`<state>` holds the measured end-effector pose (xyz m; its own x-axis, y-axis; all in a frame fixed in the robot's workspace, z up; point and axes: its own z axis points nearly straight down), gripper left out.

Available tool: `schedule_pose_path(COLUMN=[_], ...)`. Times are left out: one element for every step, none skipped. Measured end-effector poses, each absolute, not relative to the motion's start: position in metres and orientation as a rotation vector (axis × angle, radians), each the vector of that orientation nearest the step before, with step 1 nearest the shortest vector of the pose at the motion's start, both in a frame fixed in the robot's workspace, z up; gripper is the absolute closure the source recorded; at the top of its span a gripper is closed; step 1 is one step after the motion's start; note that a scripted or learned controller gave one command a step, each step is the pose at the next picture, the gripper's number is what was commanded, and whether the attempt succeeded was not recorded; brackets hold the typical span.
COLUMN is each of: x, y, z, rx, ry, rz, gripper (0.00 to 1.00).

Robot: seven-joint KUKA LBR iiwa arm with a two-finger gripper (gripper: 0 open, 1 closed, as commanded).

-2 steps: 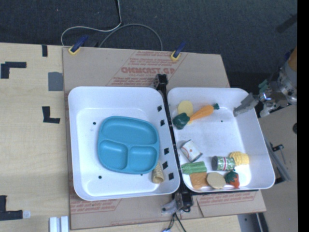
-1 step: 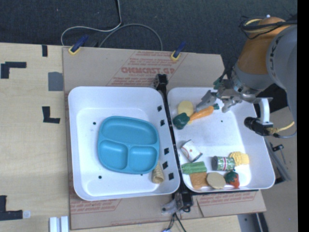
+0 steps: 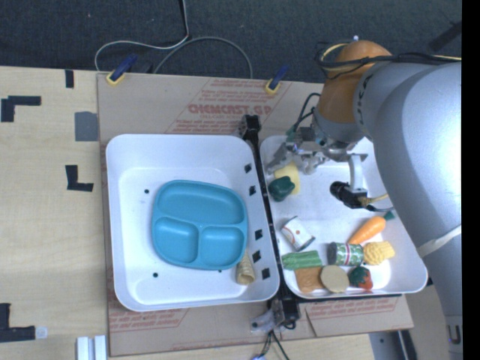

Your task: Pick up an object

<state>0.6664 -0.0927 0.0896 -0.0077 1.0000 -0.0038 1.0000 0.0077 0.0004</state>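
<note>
The grey arm [image 3: 420, 148] fills the view's right side, its orange band [image 3: 341, 88] above the wrist, and the gripper [image 3: 289, 160] hangs over the far left corner of the right bin [image 3: 409, 265]; whether anything sits between its tips cannot be told from here.

The left bin [image 3: 124, 201] holds a blue divided tray [image 3: 199, 223] lying flat near its middle, and a small tan cone-like piece [image 3: 245, 271] by the near right corner.

In the right bin, a green and yellow toy [image 3: 283, 186] lies just below the gripper. A carrot [image 3: 367, 229] lies with its long axis slanting up toward the right. A green vegetable [image 3: 301, 259] lies lengthwise left to right. Beside it are a small can [image 3: 346, 254] on its side, a yellow corn piece [image 3: 379, 251], a white box [image 3: 298, 233], a tan round [image 3: 335, 278], an orange slab [image 3: 307, 278] and a red berry [image 3: 363, 277].
</note>
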Motion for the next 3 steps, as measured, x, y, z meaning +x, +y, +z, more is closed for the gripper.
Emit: schedule_pose_path(x=[0.633, 0.634, 0.639], y=[-0.096, -0.095, -0.046], z=[0.086, 0.096, 0.191], rx=[2.216, 2.216, 2.211], ry=[2.219, 2.220, 2.226], rz=[0.001, 0.002, 0.011], gripper=[0.00, 1.00, 1.00])
